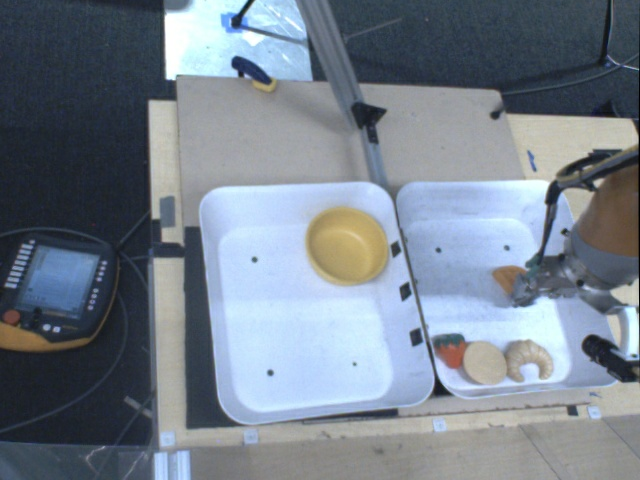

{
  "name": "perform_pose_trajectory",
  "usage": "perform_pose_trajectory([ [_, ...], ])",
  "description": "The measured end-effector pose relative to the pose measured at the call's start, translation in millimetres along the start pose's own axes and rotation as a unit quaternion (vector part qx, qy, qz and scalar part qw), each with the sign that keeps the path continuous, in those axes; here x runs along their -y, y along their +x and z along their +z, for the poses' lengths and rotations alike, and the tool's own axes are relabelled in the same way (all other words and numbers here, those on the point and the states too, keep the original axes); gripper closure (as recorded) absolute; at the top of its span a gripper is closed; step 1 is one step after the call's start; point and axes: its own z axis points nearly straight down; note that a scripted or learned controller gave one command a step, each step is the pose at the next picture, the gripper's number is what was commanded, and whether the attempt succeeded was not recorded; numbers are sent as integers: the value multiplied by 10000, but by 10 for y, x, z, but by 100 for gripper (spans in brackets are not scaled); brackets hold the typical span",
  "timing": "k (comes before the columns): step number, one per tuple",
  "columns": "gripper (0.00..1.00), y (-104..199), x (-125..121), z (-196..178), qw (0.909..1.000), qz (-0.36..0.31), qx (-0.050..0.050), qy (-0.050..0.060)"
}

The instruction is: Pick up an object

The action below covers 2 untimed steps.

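Well, the pick looks barely begun from where I stand. The grey arm with its orange band (612,223) reaches in from the right, and its dark two-finger gripper (528,290) is down inside the right-hand white shallow bin (470,208), right against a small orange wedge-shaped piece (507,279). Whether the jaws are released or clenched I cannot tell; they are too small and dark against the bin floor. Nothing appears lifted, so I judge the grasp and the raise are both left to do.

The orange piece lies on the floor of the right bin, near its right wall, partly covered by the gripper. It looks small, flat-lying and soft-edged, like toy food.

Near that bin's front edge sit 3 more things close together: a red and green toy vegetable (449,349), a round tan disc (485,363) and a pale croissant-shaped piece (529,359). In the left-hand white bin (300,368) stands 1 yellow plastic bowl (347,246), upright, toward the back.
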Motion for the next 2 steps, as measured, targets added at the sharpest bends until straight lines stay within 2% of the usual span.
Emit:
perform_pose_trajectory([
  [2,100,-13,-149,-1178,10000,-5,6,-21],
])
